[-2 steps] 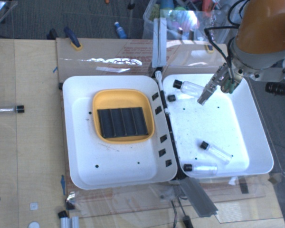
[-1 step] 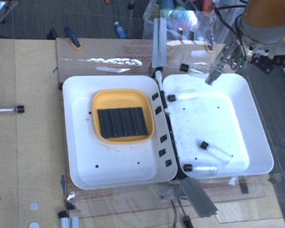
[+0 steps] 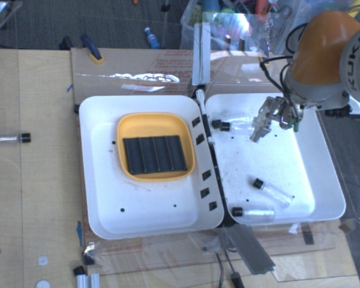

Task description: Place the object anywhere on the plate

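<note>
Three vials lie loose in the right bin — I can't tell the jaws' state — next, descend, grasp one, carry it to the yellow plate.

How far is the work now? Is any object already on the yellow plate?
Nothing looks placed yet: the yellow plate in the left bin bears only its dark ribbed insert. The gripper hangs over the right bin, where three clear tubes lie. Picking and placing are left.

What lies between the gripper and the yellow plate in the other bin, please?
In the camera view, a clear vial with a black cap, then the black-tabbed divider where the bins meet, lie between the gripper and the yellow plate.
</note>
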You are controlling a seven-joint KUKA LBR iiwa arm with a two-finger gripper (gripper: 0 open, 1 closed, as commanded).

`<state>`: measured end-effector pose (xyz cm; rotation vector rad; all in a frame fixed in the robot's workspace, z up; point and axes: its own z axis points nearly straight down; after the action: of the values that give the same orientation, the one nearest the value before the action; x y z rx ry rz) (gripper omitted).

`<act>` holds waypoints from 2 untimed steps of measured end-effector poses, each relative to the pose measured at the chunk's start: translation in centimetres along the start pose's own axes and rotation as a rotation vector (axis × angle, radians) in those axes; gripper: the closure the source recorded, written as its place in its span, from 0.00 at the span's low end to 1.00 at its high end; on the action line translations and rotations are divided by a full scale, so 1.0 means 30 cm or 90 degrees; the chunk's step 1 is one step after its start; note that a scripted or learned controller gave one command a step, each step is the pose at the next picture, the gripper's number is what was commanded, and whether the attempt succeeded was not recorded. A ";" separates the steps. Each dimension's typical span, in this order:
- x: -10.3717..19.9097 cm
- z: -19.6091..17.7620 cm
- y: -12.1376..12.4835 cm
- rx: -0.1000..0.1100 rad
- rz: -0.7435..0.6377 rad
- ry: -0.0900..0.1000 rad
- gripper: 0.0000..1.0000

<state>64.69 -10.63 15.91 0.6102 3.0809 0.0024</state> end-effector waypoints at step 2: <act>-0.104 -0.440 -0.142 0.000 -0.099 -0.007 1.00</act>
<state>65.92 -15.78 29.10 0.3669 3.1090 -0.0005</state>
